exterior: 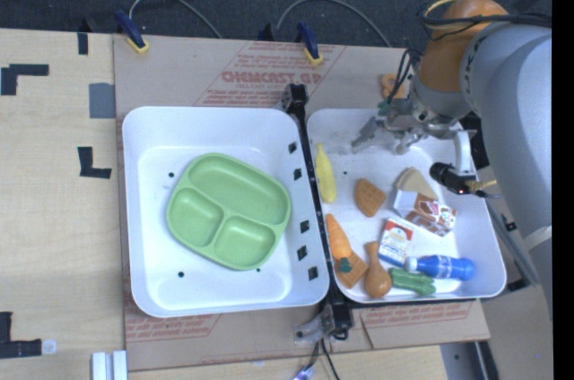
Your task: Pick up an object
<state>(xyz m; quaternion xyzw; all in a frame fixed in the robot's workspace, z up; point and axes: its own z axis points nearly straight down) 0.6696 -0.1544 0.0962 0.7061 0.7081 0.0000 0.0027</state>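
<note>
A grey arm point(502, 82) with an orange band reaches in from the right, its gripper point(387, 134) hanging low over the bare rear corner of the right bin point(496, 278). The metal fingers point(366, 136) appear spread apart with nothing between them, so the claw reads as released and no object has been taken yet.

The candidates for picking all sit in that right bin, crowded toward its front and middle. A yellow banana point(325, 175) lies along the left wall, and a carrot point(338, 245) lies below it by the same wall. A bread roll point(369, 196) sits near the middle, a cheese wedge point(415, 182) to its right. A small carton point(395, 242), a printed box point(434, 215), a blue bottle point(442, 266), a green pickle point(413, 282) and a drumstick point(378, 275) cluster at the front.

The left bin point(143, 217) holds a green divided plate point(229, 210), lying flat and well apart from the gripper. Blue clamps point(133, 31) at the rear pin the cardboard sheet to the bench, probably to keep the bins from sliding.

The gripper's spot over open floor suggests a descent that would close on nothing; the roll and cheese are the nearest targets.
</note>
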